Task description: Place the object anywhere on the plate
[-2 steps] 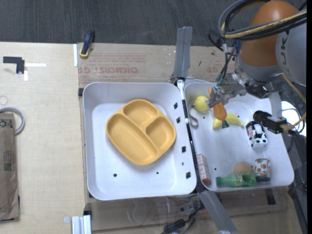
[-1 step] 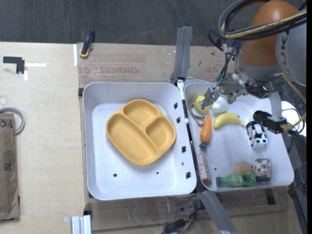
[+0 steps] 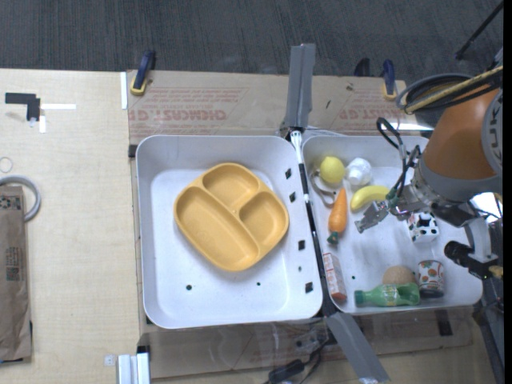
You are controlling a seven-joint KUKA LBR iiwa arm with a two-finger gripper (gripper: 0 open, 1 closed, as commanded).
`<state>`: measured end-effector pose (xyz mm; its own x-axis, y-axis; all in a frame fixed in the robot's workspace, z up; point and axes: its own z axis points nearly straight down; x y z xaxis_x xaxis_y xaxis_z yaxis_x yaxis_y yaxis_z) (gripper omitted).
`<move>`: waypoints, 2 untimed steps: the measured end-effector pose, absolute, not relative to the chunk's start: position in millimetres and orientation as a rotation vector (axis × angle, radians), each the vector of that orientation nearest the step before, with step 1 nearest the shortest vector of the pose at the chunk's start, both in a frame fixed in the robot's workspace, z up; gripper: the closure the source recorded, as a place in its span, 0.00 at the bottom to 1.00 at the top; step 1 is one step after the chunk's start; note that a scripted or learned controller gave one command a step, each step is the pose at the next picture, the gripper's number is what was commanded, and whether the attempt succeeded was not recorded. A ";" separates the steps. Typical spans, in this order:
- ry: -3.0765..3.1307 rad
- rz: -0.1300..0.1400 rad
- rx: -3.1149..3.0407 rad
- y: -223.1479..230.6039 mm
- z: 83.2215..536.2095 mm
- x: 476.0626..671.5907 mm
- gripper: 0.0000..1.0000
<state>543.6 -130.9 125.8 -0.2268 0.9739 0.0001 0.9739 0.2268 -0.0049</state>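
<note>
Wooden tabletop (image 3: 72, 214) carries two white bins. Yellow plate (image 3: 232, 214) waits in left bin (image 3: 160, 294). Gripper (image 3: 373, 214) hovers in right bin (image 3: 472, 294) just below banana (image 3: 370, 196), fingers spread, holding nothing. Judgement: picking step; next, descend, close on banana, carry to plate.

overhead fixed | slanted down (both bins (image 3: 232, 314) whole) | mid-distance
</note>
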 end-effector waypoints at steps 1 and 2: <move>-2.666 0.002 -1.655 -171.0 89.2 476.8 0.00; -2.890 0.000 -1.227 -136.2 119.4 477.7 0.00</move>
<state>477.7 -136.2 119.4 -0.6945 0.7195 0.0016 0.7195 0.6945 -0.0010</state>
